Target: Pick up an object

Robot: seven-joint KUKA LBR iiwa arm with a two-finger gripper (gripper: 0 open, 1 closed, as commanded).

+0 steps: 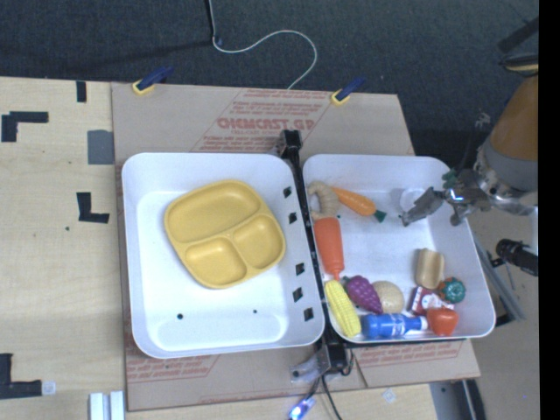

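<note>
While it hangs over the right bin (398,166) near the far-right rim, gripper (418,210) w/ fingers spread, nothing btwn them | small carrot (355,202) just left of gripper | big carrot (329,245) further left, by bin's left wall | corn (341,307), blue bottle (391,325) along bin's near edge | yellow tray (225,232) in left bin (157,318)

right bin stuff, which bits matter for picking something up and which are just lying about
For the job: end effector; carrots; corn; blue bottle; purple grapes.

Lying about: yellow divided plate; white cable; yellow clamp.
</note>
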